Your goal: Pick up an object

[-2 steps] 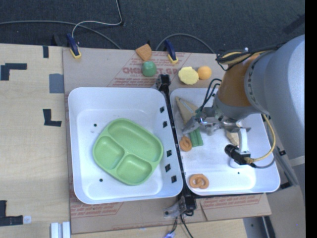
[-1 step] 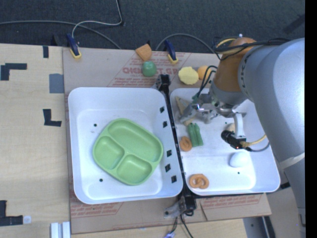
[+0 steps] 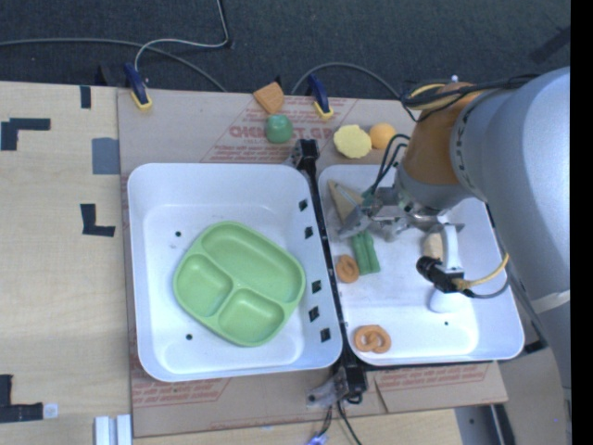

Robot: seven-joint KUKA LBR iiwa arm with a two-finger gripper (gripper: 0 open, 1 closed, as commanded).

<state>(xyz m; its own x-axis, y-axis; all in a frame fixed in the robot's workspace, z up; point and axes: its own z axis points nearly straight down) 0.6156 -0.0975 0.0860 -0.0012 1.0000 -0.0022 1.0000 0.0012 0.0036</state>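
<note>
Where cardboard (image 3: 185, 137) lies, bins (image 3: 157, 193), carpet (image 3: 278, 17)

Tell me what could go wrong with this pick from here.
The end effector sits low in the right bin, crowded by the green block, a tan wedge and an orange ring, so it may nudge them rather than grasp one. It is also near the divider and could strike it.
</note>
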